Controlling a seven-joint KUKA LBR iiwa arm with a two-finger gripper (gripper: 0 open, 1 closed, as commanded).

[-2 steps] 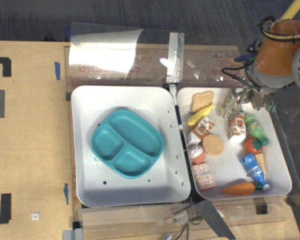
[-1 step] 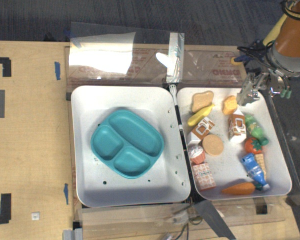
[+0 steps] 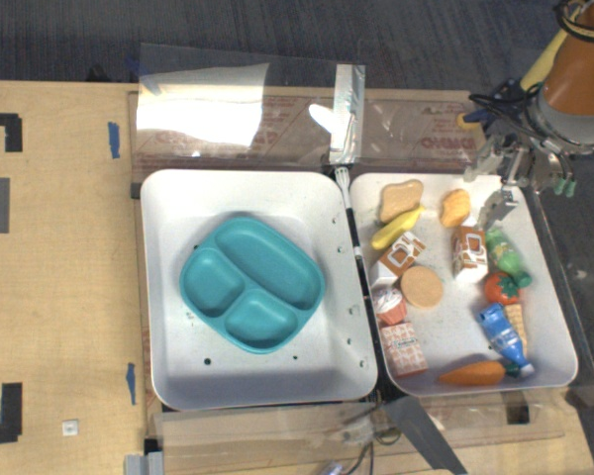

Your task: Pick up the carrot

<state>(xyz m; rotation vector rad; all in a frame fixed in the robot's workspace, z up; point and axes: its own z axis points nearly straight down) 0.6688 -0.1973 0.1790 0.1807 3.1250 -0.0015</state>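
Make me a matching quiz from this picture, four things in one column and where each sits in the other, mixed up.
Things:
1. carrot
2. teal divided tray
3. bread slice
4. gripper

Places:
A. middle of the left bin
B. over the right bin's far right corner
C. near edge of the right bin
D. far left part of the right bin

Pairs: 1-C, 2-A, 3-D, 4-B

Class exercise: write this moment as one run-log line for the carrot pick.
task: pick up carrot | gripper: above right bin's far edge, holding nothing | carrot: lying at right bin's near edge, untouched | left bin: teal divided plate
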